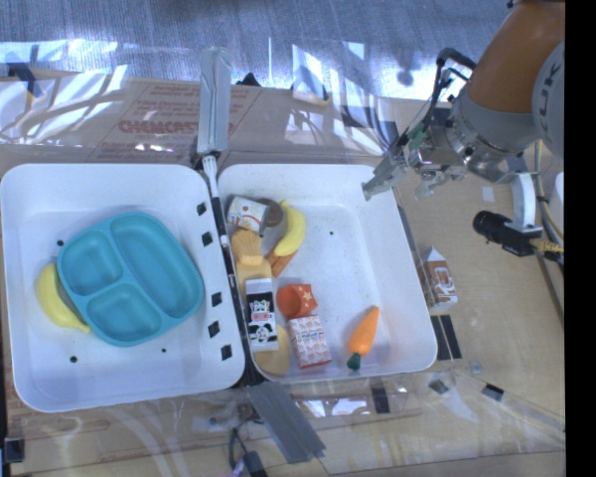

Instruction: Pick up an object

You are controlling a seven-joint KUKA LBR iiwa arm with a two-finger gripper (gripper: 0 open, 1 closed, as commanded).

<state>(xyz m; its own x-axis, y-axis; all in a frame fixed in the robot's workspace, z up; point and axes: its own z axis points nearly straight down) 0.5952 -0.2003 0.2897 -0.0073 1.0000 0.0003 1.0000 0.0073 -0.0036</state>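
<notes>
The arm comes in from the right, its orange band high at the far right corner, and the gripper (385, 179) hangs over the far right corner of the right bin (377, 256), above the rim rather than down among the objects. From here the fingers look like one pale wedge, so I cannot tell how far apart they stand, and nothing shows between them.

The things to pick lie along the left side and near edge of that bin. A banana (294, 233) curves beside a small round packet (248, 212) at the far left. Nearer sit a milk carton (262, 314), an orange-red block (298, 300), a red-and-white box (309, 342), and a carrot (364, 333) lying tilted toward the near right corner. All are well apart from the gripper.

In the left bin (30, 366) a blue divided plate (129, 278) rests on top of something yellow (50, 298), possibly another banana. A small carton (441, 279) lies on the bench just right of the right bin.
</notes>
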